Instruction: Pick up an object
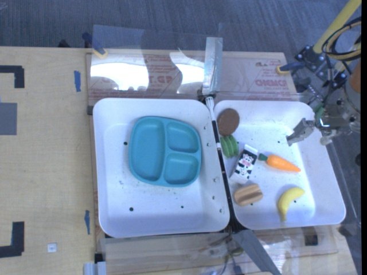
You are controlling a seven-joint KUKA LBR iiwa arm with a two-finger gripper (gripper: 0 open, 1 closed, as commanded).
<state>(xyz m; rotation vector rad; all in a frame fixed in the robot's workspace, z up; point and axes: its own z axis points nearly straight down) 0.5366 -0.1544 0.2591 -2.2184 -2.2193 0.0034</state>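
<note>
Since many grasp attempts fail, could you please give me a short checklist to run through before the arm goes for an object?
1. Objects present in the right bin: ok; carrot, banana, sandwich, milk carton, brown cookie and a green item.
2. Tool over the right bin: ok, near its upper right.
3. Tool carrying nothing: ok.
4. Finger opening: cannot tell.
5. Carrot has space around it: ok.
6. Green item clear of the bin wall: not ok, it lies against the divider.
</note>
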